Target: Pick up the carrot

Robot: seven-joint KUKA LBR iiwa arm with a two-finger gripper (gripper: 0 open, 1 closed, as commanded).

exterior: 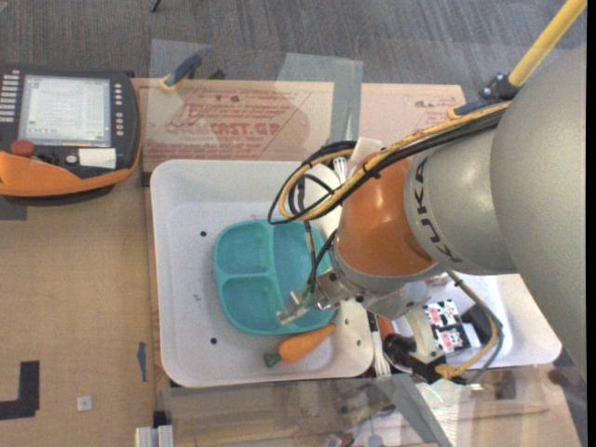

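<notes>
Carrot (304, 345) lies at the near edge of the left white bin (177, 250), just beside a teal divided plate (251, 268). Claw (300, 307) hovers over the plate's near rim; its opening cannot be told.

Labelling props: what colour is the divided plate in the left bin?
Teal, the divided plate, clearest in the camera view.

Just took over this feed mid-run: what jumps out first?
The arm, grey with an orange band, swings in from the right and covers much of the bins. Under its wrist, a teal divided plate lies in the left bin. The carrot lies just beyond the plate's near edge, by the bin's front wall.
</notes>
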